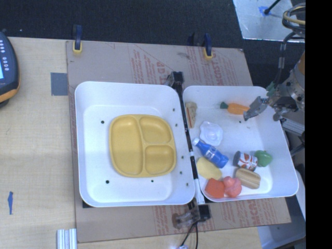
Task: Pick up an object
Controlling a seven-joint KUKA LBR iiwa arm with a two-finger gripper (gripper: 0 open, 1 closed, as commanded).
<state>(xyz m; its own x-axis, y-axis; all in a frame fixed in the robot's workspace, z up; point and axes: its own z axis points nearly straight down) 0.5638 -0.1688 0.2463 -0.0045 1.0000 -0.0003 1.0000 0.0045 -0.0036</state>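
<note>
My gripper (267, 111) hovers over the far right part of the right bin (270, 139), fingers spread open with nothing between them. Its left finger (254, 109) ends just right of an orange carrot toy (236, 108). Lower in the same bin lie a white crumpled piece (211, 133), a blue bottle (211, 153), a yellow lump (208, 169), a red piece (215, 189), a pink piece (233, 187), a bread roll (248, 178), a small can (245, 161) and a green toy (263, 158). A tan stick-shaped toy (191, 113) rests by the bin's left wall.
The left bin (88, 154) holds a yellow divided plate (142, 144). Both bins sit on a cardboard sheet (129, 61) held by clamps. A handheld control pad (6, 66) lies at the far left of the bench.
</note>
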